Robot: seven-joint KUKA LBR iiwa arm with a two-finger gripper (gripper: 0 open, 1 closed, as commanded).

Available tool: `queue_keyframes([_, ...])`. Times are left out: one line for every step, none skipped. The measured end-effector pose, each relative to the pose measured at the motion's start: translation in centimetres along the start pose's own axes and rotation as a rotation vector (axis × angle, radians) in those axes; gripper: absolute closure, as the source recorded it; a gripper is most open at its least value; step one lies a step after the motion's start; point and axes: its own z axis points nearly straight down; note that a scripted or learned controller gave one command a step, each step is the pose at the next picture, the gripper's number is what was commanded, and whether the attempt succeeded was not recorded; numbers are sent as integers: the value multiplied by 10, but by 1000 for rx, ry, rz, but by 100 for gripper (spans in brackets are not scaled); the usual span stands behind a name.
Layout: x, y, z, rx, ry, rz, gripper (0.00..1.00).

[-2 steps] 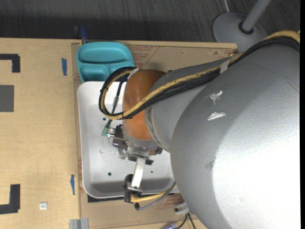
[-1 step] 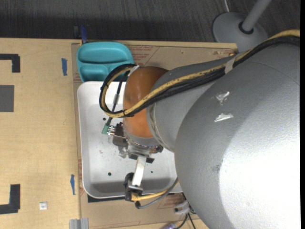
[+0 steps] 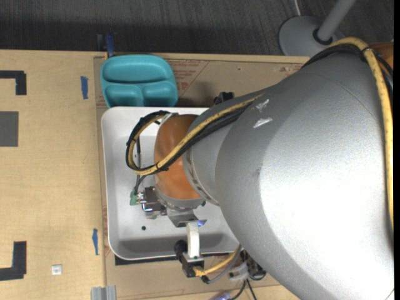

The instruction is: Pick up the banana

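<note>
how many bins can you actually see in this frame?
1. A white bin lies left of centre, under the arm, which covers its right part. A second bin may be hidden beneath the arm. The teal tray behind it is not a bin.

Arm (image 3: 300, 167) over bin (image 3: 119, 186); tray (image 3: 139, 80) behind.

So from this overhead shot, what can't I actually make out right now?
- The banana: cannot be located; the arm covers most of the white bin in the camera view.
- The pincer: its state cannot be told; the orange band and wrist block the line of sight down.
- The second bin: covered by the grey arm body on the right.
- The teal tray: its near edge meets the bin rim; contents cannot be told.
</note>
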Motion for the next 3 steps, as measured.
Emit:
queue_keyframes([1, 0, -10, 0, 0, 2, 100])
queue_keyframes([1, 0, -19, 0, 1, 3, 100])
queue_keyframes([1, 0, -29, 0, 1, 4, 100])
